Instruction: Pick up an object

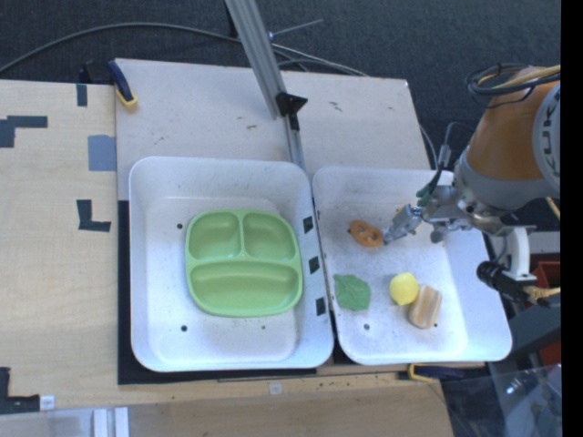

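Note:
In the right bin (474, 335) lie a brown pretzel-shaped piece (366, 234), a green leaf-like piece (352, 291), a yellow ball (404, 289) and a tan block (424, 307). The ball and the block touch. My gripper (399, 225) reaches in from the right and hangs just right of the brown piece, above the bin floor. I see nothing held in it. The grey and orange arm (515, 157) stands over the bin's right rim.
The left bin (146, 244) holds a green divided plate (243, 262). A slanted metal pole (260, 44) runs from the top down to the wall between the bins. Cables lie on the dark floor behind the bench.

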`<state>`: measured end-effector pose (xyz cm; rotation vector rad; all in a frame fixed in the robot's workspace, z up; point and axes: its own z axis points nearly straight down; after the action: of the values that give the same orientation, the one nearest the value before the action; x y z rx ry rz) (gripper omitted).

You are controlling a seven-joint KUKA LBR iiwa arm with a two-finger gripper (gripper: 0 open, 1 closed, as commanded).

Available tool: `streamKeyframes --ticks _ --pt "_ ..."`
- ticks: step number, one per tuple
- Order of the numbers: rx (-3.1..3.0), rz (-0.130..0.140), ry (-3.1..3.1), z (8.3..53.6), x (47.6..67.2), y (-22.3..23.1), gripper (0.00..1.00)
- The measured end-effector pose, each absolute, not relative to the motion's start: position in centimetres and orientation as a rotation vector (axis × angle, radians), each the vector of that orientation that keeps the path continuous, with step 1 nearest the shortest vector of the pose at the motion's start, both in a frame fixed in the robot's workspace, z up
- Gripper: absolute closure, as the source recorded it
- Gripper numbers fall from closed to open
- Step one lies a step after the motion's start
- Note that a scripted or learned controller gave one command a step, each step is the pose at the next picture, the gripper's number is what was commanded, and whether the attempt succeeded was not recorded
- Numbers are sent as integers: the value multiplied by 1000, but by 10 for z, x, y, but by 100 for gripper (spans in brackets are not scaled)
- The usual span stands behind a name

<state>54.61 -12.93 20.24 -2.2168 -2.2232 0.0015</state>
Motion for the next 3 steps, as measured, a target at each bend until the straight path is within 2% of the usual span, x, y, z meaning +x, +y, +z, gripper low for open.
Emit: streamKeyframes --ticks 1,3 --pt "-2217 1 -2223 202 546 -129 0" --pt "-2218 5 -2221 90 544 -137 0"
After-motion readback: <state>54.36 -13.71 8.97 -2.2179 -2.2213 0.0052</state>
